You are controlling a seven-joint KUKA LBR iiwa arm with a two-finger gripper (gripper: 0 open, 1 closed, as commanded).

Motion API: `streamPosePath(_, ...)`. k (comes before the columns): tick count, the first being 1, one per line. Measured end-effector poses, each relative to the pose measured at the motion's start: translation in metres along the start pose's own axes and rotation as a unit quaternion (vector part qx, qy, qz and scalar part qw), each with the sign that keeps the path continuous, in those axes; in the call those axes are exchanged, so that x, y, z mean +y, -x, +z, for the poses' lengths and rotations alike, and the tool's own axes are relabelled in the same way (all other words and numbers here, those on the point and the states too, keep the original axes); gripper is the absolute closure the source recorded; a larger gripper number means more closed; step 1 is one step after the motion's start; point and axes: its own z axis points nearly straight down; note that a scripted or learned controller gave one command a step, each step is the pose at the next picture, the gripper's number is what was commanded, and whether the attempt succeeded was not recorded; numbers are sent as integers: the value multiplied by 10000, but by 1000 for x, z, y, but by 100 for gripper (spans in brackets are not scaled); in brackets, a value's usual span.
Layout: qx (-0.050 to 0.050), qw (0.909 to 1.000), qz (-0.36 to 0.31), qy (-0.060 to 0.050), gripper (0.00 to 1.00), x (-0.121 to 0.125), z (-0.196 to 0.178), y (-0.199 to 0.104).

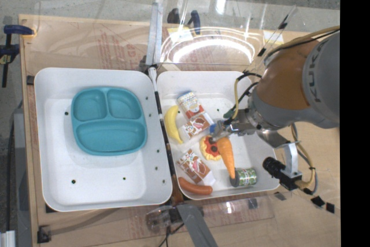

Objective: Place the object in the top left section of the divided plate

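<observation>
A teal divided plate lies in the left bin, with two small sections along its far side and one large section nearer me. In the right bin lie several toy foods. My gripper is low over the middle of that bin, right at the thick top end of an orange carrot and beside a yellow and red round piece. The wrist hides where the gripper meets them. Nothing is lifted off the bin floor.
Around the gripper lie a yellow banana, three small food packets, a red sausage and a green can. A ridge where the two bins meet separates the plate from the food.
</observation>
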Motion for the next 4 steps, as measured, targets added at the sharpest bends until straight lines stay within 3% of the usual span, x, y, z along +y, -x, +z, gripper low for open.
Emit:
streamPosePath(1, 0, 9625, -2714, 0, 100, 22, -4, -47)
streamPosePath(2, 4, 9598, -2808, -4, 100, 64, 2, -155)
streamPosePath(3, 3, 9382, -3460, 8, 100, 125, -6, -203)
streamPosePath(4, 2, 9491, -3151, 5, 100, 160, -15, -251)
